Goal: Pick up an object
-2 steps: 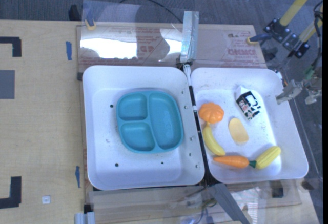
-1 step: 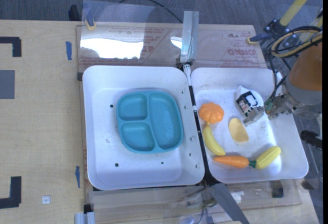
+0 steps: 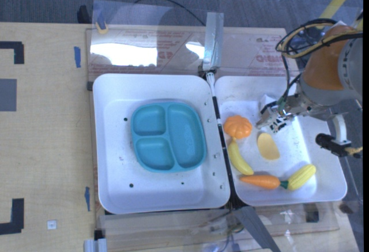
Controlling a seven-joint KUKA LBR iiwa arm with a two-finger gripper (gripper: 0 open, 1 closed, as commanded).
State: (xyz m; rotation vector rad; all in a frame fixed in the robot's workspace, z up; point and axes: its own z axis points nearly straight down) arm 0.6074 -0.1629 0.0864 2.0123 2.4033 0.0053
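My gripper (image 3: 274,120) hangs low over the right bin (image 3: 328,187), near its middle. Just below it lies a pale yellow oval piece (image 3: 268,146). An orange round fruit (image 3: 237,127) sits to the gripper's left, close to the bin's left wall. A yellow banana (image 3: 238,158) lies below the orange fruit. Along the front of the bin rest an orange carrot (image 3: 261,181) and a yellow corn cob (image 3: 301,176). Nothing shows in the gripper's grasp.
The left bin (image 3: 109,187) holds a teal divided plate (image 3: 169,136). A clear panel (image 3: 150,43) and a metal post (image 3: 213,40) stand behind the bins. The grey arm with its orange band (image 3: 323,69) comes in from the right.
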